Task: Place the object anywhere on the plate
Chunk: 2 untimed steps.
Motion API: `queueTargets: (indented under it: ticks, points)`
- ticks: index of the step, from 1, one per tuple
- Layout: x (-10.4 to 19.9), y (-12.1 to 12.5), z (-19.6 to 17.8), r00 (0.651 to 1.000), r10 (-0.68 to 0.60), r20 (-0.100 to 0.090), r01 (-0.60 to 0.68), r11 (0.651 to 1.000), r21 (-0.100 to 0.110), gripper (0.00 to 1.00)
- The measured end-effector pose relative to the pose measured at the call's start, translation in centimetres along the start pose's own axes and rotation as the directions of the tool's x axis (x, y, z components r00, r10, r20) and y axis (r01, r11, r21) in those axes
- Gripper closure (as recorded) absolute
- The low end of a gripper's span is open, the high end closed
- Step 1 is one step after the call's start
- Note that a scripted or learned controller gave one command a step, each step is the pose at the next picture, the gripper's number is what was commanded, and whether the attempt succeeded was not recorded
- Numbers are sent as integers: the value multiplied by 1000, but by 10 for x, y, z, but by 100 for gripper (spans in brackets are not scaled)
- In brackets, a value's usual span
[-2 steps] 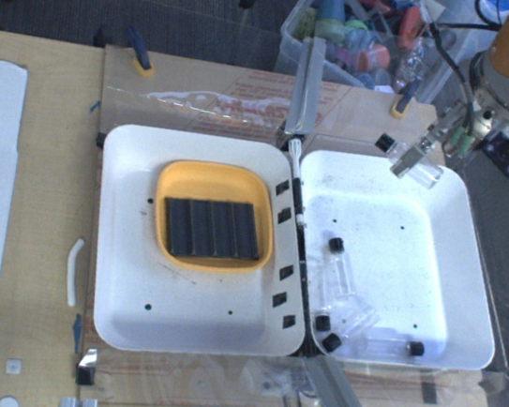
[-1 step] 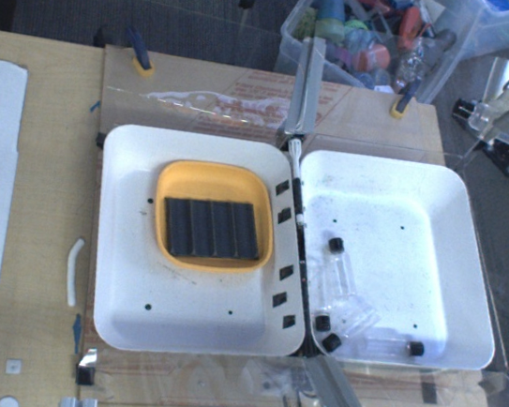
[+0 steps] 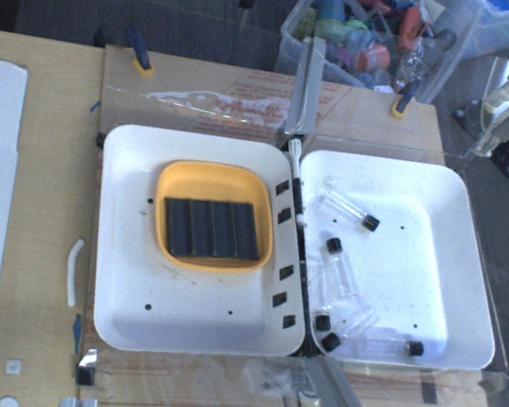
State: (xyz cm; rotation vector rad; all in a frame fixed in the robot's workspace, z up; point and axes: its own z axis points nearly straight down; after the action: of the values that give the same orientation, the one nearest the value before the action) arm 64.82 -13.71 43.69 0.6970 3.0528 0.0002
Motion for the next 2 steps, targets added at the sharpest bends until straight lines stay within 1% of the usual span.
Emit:
queueTargets:
  ticks: [1, 2]
  points:
    - [-14, -51, 106, 991, -135, -5, 135, 991, 0, 0]
    - [-43, -73, 170, 985, -171, -6, 171, 985, 0, 0]
